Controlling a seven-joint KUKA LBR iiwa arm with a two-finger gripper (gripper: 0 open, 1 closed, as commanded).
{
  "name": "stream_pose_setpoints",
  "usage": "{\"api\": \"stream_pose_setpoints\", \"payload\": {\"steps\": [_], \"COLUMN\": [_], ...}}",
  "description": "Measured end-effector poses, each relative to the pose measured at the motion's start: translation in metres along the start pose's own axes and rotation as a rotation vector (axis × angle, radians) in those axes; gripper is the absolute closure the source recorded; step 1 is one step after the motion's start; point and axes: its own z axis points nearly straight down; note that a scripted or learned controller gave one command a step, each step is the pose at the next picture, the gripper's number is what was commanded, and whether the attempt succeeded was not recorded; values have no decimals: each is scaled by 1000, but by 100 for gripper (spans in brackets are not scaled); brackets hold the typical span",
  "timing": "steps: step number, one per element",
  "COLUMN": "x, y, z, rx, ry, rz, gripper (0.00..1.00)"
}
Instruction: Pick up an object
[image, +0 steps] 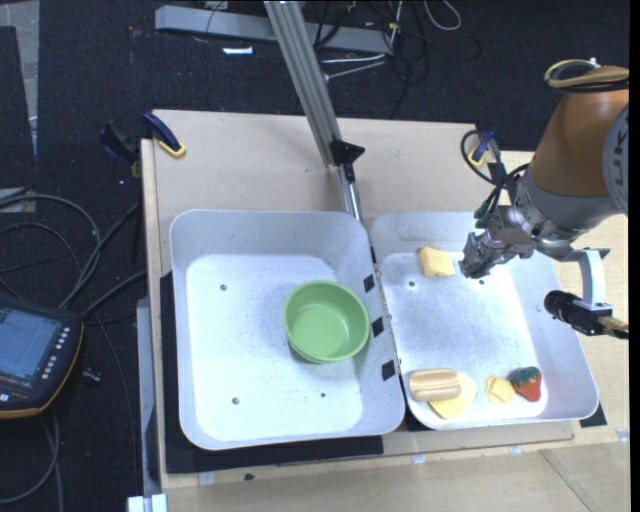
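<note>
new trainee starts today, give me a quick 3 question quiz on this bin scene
1. True or false: the green bowl sits in the left bin.
2. Which item lies closest to the gripper? A) strawberry B) yellow chunk C) hot dog
3. Fill in: the strawberry lies in the ____ bin.

Key: 1 true; 2 B; 3 right.

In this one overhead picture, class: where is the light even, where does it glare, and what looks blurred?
Camera view: even, soft light on both white bins; the green bowl casts only a faint shadow; mild glare on the arm's orange band; the claw looks dark and slightly blurred beside the yellow block; the floor around the bench is dim.
</note>
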Motion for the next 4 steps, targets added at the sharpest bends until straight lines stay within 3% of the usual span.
{"api": "stream_pose_setpoints", "payload": {"steps": [3,4], "x": [148,198], "y": [67,74], "z": [13,1], "rx": [0,-1], "ry": [0,0], "rz": [0,0], "gripper": [100,100]}}
